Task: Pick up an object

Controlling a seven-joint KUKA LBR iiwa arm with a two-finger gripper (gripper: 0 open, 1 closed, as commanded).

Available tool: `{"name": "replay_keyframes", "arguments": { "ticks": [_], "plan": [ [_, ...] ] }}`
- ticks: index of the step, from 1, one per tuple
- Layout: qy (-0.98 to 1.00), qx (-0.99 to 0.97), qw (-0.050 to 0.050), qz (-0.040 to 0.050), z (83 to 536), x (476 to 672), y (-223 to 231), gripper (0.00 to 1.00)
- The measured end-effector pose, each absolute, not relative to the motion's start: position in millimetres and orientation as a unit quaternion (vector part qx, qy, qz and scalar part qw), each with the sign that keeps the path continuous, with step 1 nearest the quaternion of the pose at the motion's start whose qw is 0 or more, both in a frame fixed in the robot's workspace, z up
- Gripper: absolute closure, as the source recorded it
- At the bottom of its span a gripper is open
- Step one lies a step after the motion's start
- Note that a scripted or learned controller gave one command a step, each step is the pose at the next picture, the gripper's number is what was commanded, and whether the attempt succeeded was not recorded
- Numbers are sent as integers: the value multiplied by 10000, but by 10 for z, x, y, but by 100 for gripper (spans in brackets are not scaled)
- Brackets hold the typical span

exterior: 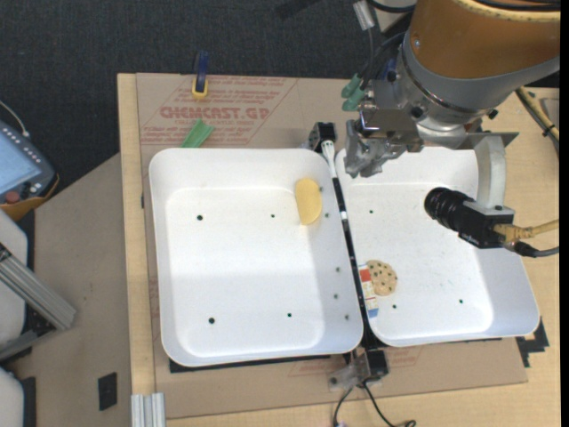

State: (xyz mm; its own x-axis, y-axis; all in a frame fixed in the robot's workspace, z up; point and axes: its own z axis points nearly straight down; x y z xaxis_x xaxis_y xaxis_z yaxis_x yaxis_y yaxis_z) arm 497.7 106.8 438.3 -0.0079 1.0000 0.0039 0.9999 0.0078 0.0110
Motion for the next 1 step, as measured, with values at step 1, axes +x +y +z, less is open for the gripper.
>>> {"name": "replay_keyframes", "arguments": {
  "ticks": [1],
  "plan": [
    [7066,7076,-18,-26,4045,4782,992,100]
  ]
}}
